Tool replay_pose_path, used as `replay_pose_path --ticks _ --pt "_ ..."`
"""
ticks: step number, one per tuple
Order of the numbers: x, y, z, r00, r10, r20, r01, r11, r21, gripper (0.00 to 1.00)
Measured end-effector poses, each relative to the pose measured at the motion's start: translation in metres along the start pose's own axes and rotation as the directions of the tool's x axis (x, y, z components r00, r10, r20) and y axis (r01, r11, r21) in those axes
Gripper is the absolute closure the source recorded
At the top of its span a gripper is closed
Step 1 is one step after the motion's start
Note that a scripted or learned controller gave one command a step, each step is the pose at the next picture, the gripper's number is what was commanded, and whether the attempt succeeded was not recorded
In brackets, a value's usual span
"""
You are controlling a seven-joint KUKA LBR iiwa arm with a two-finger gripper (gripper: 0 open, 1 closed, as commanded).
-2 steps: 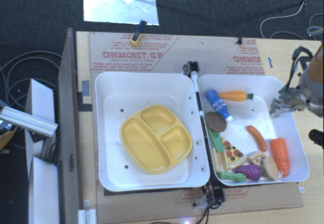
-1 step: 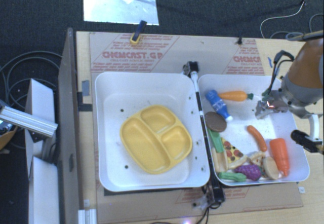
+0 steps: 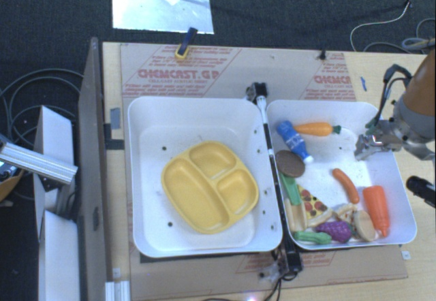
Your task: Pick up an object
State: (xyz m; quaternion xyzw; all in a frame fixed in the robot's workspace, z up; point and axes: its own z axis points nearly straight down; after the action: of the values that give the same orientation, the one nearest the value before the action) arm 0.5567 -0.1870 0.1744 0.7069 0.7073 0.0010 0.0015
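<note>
Smooth white plastic bins (image 3: 204,112); glossy yellow plastic tray (image 3: 209,186); bench board (image 3: 225,65) looks like matt cardboard.
</note>
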Motion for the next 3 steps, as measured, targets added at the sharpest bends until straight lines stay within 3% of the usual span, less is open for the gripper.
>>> replay_pose_path --ticks 1,2,3 --pt "0.020 0.037 0.026 1.000 -0.007 -0.001 0.007 1.000 0.000 1.00" --pt "0.031 0.057 0.046 1.000 -0.006 0.000 0.006 1.000 0.000 1.00" --pt "0.057 0.045 0.060 1.000 -0.005 -0.001 0.005 1.000 0.003 1.00"
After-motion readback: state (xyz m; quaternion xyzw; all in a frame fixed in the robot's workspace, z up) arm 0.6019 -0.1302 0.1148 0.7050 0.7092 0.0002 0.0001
